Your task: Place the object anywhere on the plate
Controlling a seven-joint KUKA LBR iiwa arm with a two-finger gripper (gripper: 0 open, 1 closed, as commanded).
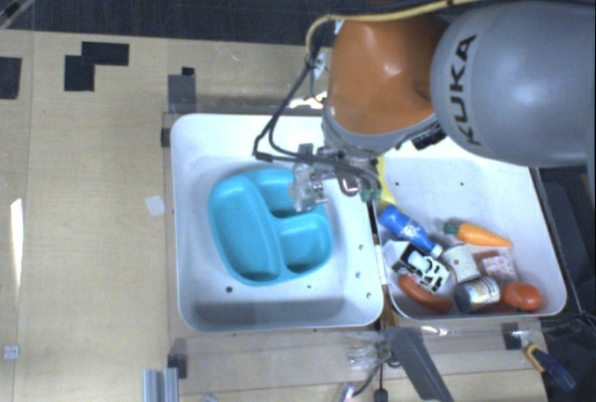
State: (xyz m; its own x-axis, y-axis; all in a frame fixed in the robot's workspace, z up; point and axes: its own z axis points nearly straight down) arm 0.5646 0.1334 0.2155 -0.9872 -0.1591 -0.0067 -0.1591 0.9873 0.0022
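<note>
Waiting heaped near the front of the right bin: carrot, blue bottle, cans, likely stock for picking. Further back, in the left bin, the blue plate, jaws hanging over its far compartment, presumably for a drop. Impossible to tell their opening or any object held.

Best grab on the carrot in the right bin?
Take the carrot across its orange middle, coming straight down. It lies flat and long on top of the pile, with open bin floor behind it; cans crowd its near side. A judgement only.
</note>
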